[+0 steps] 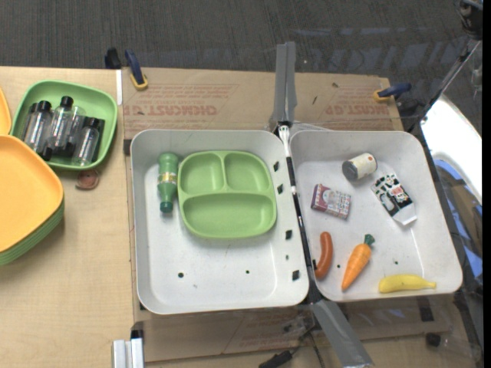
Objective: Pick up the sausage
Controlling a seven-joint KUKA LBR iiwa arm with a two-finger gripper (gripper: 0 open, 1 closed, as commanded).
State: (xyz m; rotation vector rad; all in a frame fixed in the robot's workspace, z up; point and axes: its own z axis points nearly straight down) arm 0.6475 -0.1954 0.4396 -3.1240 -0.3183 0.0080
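The sausage is a small reddish-brown link lying upright along the left wall of the right bin, near its front. An orange carrot lies just to its right, apart from it.
The right bin also holds a yellow banana at the front, a pink card box, a grey can and a black-and-white carton. In the left bin sit a green divided plate and a green bottle.
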